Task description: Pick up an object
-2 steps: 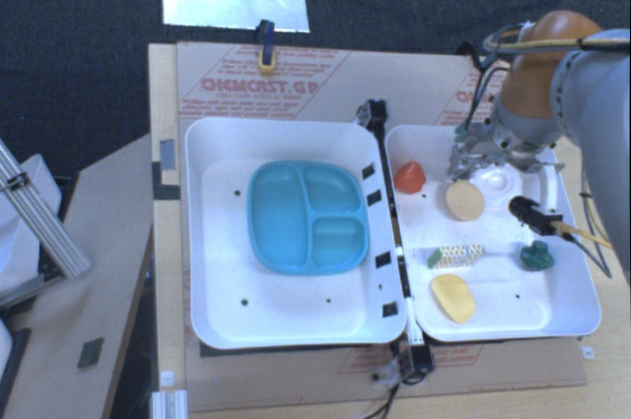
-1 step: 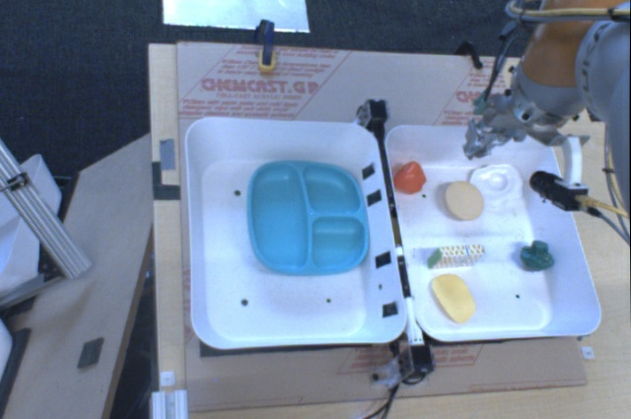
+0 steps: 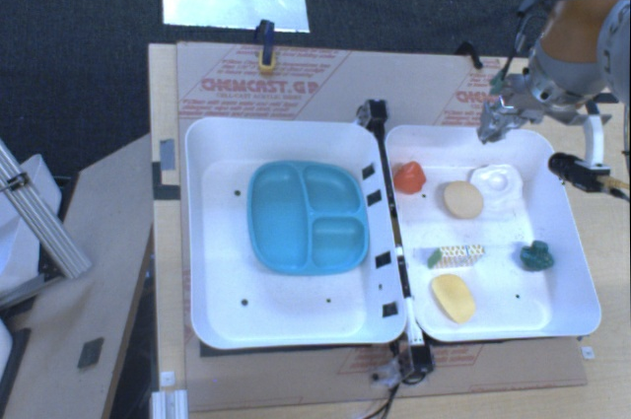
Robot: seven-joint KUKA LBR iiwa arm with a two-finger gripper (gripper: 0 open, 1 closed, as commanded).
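Six small objects lie loose in the right bin (image 3: 567, 210) (easy reach); the gripper (image 3: 492, 129) hovers over its far rim, its grasp state impossible to tell.

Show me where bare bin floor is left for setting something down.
The left bin has bare floor all round the blue tray, widest along its front edge. In the right bin, the front right corner below the teal toy is bare. The stretch from red piece to yellow piece is crowded.

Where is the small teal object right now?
The small teal object lies in the right bin near its right wall, right of the striped piece.
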